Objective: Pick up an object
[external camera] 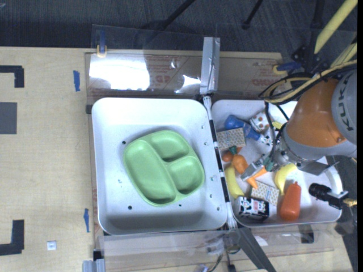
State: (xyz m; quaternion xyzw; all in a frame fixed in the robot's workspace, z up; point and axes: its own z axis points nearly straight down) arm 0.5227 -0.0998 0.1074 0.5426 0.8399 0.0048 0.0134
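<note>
The right bin holds a jumble of small items. Among them are a blue piece, a speckled box, an orange ball, a yellow banana, a second yellow banana, a red bottle and a black-and-white carton. My gripper reaches down into the middle of this bin, between the orange ball and the second banana, low among the items. The orange band of the arm hides the bin's back right part. Nothing is visibly lifted.
The left bin holds a green divided plate in its middle. A metal divider post and a clear panel stand behind the bins. Cables and a black fitting hang by the right bin's right side.
</note>
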